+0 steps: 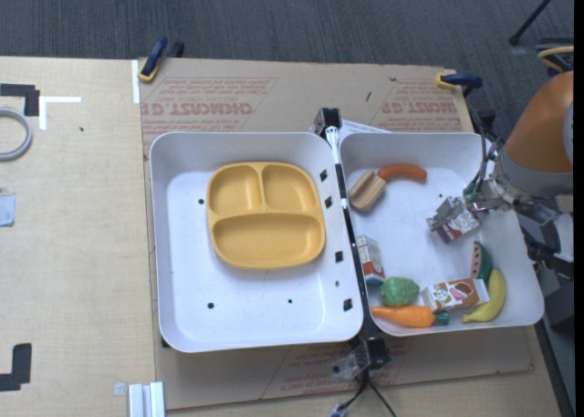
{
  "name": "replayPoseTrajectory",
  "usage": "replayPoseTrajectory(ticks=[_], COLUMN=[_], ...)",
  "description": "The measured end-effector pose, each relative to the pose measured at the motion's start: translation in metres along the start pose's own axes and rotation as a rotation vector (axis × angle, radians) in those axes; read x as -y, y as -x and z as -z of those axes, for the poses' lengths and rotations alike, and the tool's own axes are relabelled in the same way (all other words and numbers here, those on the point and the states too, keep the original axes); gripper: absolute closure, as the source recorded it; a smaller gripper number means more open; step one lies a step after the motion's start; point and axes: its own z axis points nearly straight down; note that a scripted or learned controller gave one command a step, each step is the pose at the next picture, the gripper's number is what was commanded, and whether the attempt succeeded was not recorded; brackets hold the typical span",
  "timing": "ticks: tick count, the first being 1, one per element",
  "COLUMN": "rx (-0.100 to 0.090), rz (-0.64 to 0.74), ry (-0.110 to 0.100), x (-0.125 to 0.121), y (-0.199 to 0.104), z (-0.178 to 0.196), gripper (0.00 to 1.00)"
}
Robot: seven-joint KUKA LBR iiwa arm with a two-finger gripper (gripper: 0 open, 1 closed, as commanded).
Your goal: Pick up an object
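Observation:
My gripper (453,221) hangs low over the right part of the right bin (415,214), reaching in from the right edge. A small dark purple-grey item (451,233) lies right under it; whether it is gripped is unclear. Elsewhere in this bin are a tan bun (367,191), an orange sausage (401,172), a small carton (369,258), a green broccoli (399,291), a carrot (404,316), a juice box (453,295), a banana (493,301) and a watermelon slice (478,259).
The left bin (178,251) holds a yellow divided plate (266,214). Both bins rest on cardboard (228,100) on the wooden bench. The toys crowd the right bin's front edge; its middle floor is bare.

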Motion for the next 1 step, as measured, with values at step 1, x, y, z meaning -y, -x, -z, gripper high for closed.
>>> replayPoseTrajectory(ticks=[1], rx=[-0.001], rz=[0.002], ry=[0.001], x=[-0.0010], y=[-0.0002], z=[0.0104], gripper=[1.00])
